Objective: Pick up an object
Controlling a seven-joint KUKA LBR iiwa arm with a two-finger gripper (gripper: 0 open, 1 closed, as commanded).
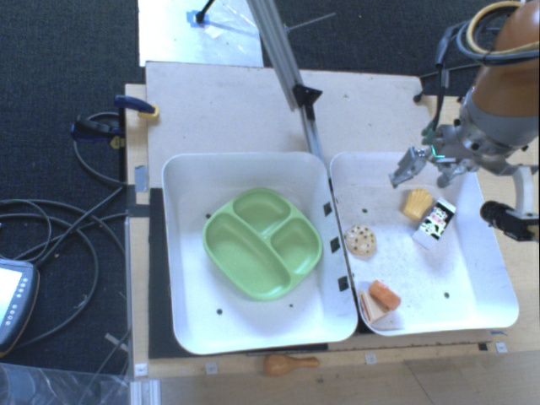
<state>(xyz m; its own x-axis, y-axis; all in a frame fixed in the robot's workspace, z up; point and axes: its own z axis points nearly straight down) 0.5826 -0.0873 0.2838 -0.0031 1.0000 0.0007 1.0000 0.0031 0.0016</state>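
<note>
Nearest, at the right bin's [498, 306] front left corner, an orange block [385, 294]; farther in, a speckled cookie [361, 241], then a black-and-white carton [434, 220] touching a yellow sponge-like chunk [417, 203]. Beyond the chunk, hanging above the bin with fingers spread and nothing held, the gripper [426, 166]. Likely to fail by nudging the chunk into the carton and closing on neither.

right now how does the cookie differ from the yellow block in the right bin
The cookie is round, pale and speckled with dark dots; the yellow block is squarish and plain yellow. The cookie lies near the bin's left wall, while the yellow block lies farther back, beside a black-and-white carton and close under the end effector. Both are small and rest on the right bin floor.
</note>
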